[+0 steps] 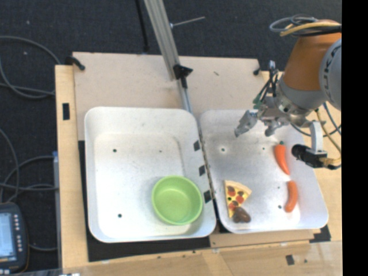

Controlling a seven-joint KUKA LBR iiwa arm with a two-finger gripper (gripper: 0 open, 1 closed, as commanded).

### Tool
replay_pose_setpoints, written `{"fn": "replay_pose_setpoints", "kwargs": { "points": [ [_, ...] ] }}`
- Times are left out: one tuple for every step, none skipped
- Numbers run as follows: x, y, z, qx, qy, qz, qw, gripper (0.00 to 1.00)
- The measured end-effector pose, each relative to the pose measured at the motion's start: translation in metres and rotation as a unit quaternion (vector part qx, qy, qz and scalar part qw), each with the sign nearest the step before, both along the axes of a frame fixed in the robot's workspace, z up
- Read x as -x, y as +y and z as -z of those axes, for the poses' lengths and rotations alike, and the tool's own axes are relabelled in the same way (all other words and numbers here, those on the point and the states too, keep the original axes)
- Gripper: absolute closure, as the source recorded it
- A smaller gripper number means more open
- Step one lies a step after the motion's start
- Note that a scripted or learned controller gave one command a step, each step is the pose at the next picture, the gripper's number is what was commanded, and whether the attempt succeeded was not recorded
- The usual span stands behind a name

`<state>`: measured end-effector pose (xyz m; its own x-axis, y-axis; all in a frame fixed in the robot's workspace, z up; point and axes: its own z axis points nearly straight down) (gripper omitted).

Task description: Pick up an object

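Note:
My gripper (257,125) hovers over the far part of the right bin (221,154), open, with nothing between its fingers (244,123). In that bin lie an orange carrot-like piece (281,158) just right of and below the gripper, and a second orange piece (291,195) nearer the front right. A pizza slice (236,194) and a dark brown lump (242,215) touching it sit at the front. A green bowl (177,199) stands upright in the front right corner of the left bin (115,154).
A slanted aluminium post (163,33) rises from the back of the bench to a bracket (183,72) near the seam between the bins. A black fitting (307,153) on the arm hangs over the right bin's edge. Cables run across the dark floor at the left.

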<state>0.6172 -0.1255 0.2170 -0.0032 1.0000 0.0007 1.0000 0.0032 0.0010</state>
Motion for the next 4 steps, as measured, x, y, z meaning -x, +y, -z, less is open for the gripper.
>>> {"fn": "replay_pose_setpoints", "kwargs": {
  "points": [
    [0.000, 0.000, 0.000, -0.0002, 0.000, 0.000, 1.0000, 0.00],
    [0.008, -0.003, 0.045, 0.0015, 0.002, 0.002, 1.0000, 0.00],
    [0.000, -0.005, 0.104, 0.0016, 0.002, 0.002, 1.0000, 0.00],
    [0.001, -0.007, 0.117, 0.0020, 0.001, 0.003, 1.0000, 0.00]
  ]
}}
